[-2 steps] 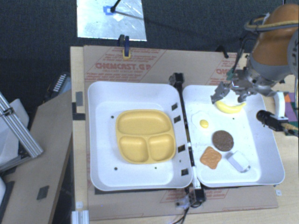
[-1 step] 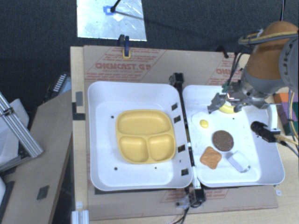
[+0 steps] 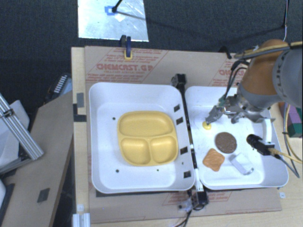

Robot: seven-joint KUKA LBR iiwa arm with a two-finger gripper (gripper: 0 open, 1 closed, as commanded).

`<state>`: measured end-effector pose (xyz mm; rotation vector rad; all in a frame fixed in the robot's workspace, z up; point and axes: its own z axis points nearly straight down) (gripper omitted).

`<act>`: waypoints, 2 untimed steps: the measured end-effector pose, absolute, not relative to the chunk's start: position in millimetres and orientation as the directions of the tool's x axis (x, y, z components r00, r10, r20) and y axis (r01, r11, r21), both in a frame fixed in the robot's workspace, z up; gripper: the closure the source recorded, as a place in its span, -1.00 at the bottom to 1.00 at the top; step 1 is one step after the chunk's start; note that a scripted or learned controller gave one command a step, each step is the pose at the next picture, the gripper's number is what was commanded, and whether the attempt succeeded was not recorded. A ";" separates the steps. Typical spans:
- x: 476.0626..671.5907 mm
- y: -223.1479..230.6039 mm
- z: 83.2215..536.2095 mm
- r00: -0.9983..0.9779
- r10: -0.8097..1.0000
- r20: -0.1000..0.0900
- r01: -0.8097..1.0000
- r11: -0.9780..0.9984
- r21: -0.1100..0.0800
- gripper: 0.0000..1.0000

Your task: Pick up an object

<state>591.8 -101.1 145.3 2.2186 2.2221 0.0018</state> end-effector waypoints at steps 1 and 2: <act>592.5 -90.6 94.4 -0.004 1.000 0.000 1.000 0.004 0.000 -1.00; 593.1 -91.4 106.1 -0.004 1.000 -0.001 1.000 0.004 0.002 1.00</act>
